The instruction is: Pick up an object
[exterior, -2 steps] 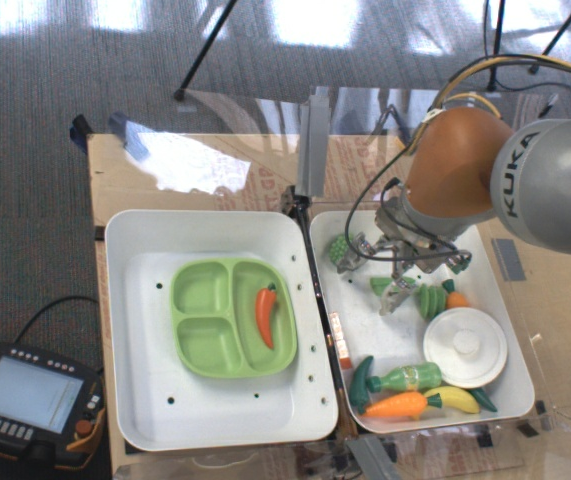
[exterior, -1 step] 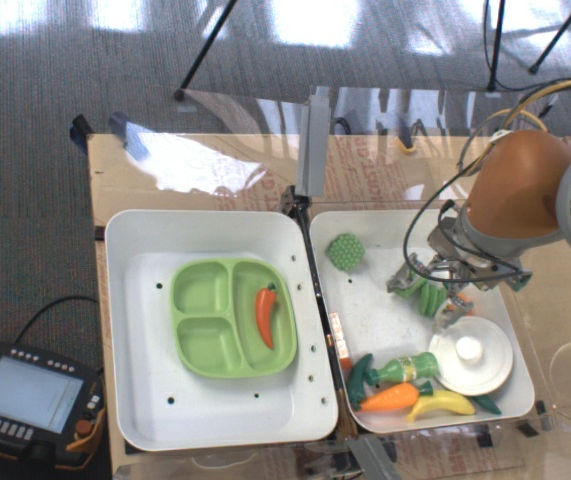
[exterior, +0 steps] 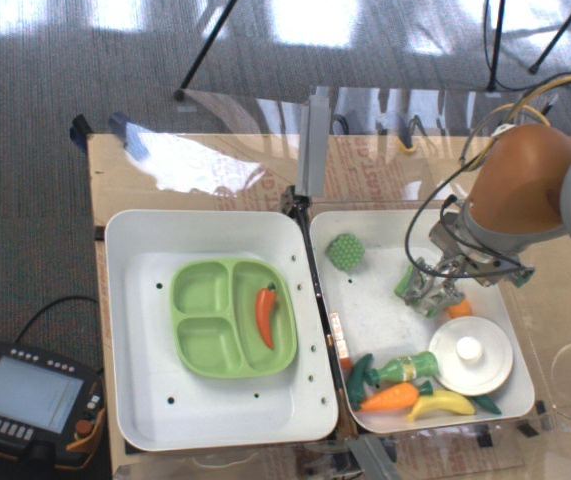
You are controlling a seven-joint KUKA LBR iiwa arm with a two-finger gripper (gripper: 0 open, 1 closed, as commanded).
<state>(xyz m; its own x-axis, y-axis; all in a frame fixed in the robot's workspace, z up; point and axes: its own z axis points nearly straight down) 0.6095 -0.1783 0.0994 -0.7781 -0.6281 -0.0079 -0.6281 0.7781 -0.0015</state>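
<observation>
Beside white lid point(exterior: 471, 354), small green object point(exterior: 409, 285)

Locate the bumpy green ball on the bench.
The bumpy green ball lies in the right-hand white bin, near its back left corner beside the divider between the bins, left of the gripper.

One camera, fixed high above bench point(exterior: 195, 168), looking down at slant. Faces away toward grey floor and stand legs at top of frame. Both bins sit in mid-frame: left bin point(exterior: 135, 268), right bin point(exterior: 385, 228), side by side, near edges close to bottom border. Arm point(exterior: 520, 183) comes in from right side. Pendant point(exterior: 30, 398) sits at bottom-left corner. Mid distance: whole bench width fits, small items readable, fine detail soft.
</observation>
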